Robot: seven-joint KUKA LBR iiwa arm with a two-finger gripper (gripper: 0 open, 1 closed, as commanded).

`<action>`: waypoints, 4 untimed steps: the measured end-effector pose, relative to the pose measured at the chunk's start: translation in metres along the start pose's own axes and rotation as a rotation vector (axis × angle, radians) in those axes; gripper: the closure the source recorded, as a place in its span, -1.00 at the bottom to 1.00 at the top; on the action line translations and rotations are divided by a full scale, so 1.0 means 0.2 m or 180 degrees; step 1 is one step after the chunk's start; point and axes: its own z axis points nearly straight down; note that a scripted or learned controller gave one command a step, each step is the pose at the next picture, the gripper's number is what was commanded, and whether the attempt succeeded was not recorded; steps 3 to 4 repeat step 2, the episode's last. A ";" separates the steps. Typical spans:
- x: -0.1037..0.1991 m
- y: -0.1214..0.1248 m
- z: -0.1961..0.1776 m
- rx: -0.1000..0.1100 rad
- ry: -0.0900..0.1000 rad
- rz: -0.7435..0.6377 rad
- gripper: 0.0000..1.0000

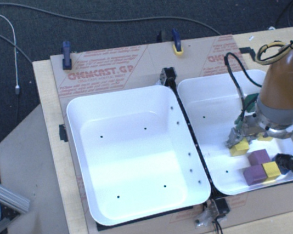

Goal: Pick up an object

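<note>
My gripper [238,137] hangs low in the right bin [214,124], reaching in from the right under the orange-banded wrist. A yellow block [239,148] lies right at its tip, touching or just under it; I cannot tell whether it is gripped. Toward the bin's front right corner lie a purple block [259,157], a second purple block [254,175] and another yellow block [271,170] pressed against it. A bit of green object [252,102] peeks out behind the arm.
The left bin [85,151] sits beside the right one, with a black divider strip [188,134] between them. Black cables [236,73] loop over the right bin's back. Clamps [177,42] hold the cardboard base at the far edge.
</note>
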 end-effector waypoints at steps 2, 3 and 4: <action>0.86 0.11 -0.45 0.0004 0.0009 -0.0029 1.00; 0.86 0.11 -0.45 0.0004 0.0009 -0.0029 1.00; 0.86 0.11 -0.45 0.0004 0.0009 -0.0029 1.00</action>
